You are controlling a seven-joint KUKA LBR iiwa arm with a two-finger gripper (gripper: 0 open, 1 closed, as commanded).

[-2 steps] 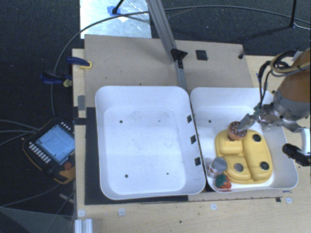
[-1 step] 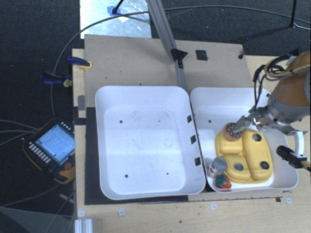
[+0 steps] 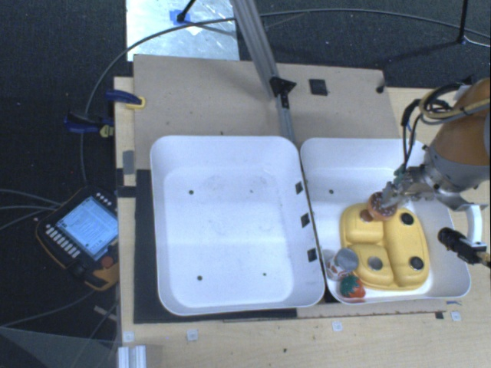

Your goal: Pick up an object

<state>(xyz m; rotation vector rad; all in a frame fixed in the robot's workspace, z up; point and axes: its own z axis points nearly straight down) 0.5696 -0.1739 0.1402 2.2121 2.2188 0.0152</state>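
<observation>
Small items (image 3: 347,273) and a yellow moulded toy (image 3: 387,248) were seen in the right bin (image 3: 337,167).
Directly over the toy's far edge the gripper (image 3: 386,203) was lowered, presumably for a grasp; its opening could not be told.

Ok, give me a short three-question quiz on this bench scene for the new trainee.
1. True or false: the yellow toy lies in the left bin.
2. Which is the gripper above? A) the top edge of the yellow toy B) the middle of the left bin C) the handheld screen on the floor
3. Fill in: a small grey thing and a small green and orange thing lie just ____ of the yellow toy in the picture.

Key: 1 false, it lies in the right bin. 2 A. 3 left.
</observation>
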